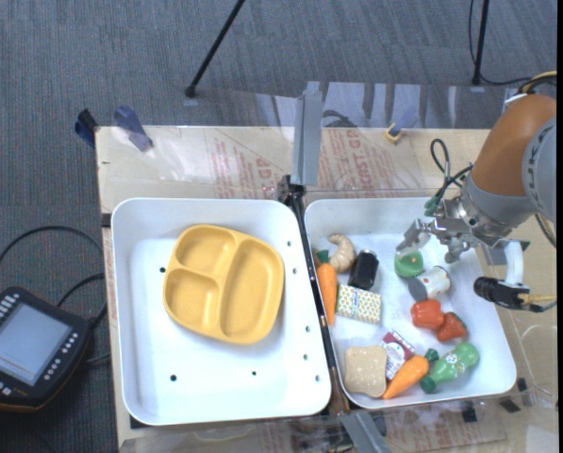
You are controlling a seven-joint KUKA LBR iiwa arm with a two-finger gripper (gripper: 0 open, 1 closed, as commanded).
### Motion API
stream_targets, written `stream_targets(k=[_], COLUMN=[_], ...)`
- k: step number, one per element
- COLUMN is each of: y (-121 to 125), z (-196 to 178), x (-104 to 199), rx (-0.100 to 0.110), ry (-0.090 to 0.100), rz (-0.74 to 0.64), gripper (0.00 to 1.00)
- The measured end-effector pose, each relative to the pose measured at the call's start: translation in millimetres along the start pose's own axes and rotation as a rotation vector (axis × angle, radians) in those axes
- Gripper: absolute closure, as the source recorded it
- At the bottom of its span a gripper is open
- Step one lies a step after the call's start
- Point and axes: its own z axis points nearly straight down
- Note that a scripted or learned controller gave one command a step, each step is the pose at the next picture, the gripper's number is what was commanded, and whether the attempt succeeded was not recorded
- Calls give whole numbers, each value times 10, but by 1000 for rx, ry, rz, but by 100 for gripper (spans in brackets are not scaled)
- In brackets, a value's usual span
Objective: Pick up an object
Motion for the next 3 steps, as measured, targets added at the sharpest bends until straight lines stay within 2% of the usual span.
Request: stream_targets(k=[1, 2, 3], y=[-75, -87, -204], z=[186, 110, -753], x=[326, 325, 1212], rx=[-20, -15, -25], ry=[-3, 0, 1], rz=[-47, -45, -14], gripper=[0, 100, 100])
